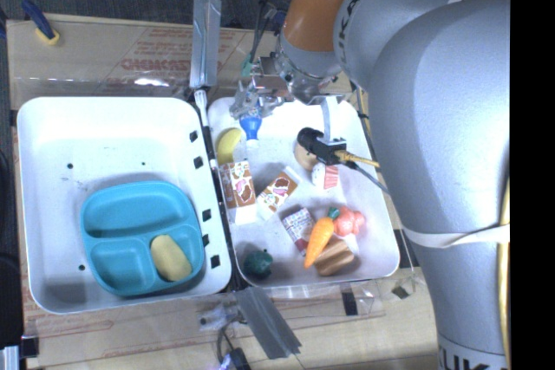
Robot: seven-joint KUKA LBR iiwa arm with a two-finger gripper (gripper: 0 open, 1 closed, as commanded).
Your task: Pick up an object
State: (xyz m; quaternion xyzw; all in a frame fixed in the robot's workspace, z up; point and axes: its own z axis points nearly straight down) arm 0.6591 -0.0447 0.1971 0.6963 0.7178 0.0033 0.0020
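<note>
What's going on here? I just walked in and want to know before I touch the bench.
A grey KUKA arm reaches in from the right, its end effector over the far end of the right bin, above a small blue piece and near a yellow fruit. Nothing shows as gripped. That bin also holds small cartons, a carrot and other toy food. The left bin holds a blue divided tray with a yellowish potato-like item in one compartment.
</note>
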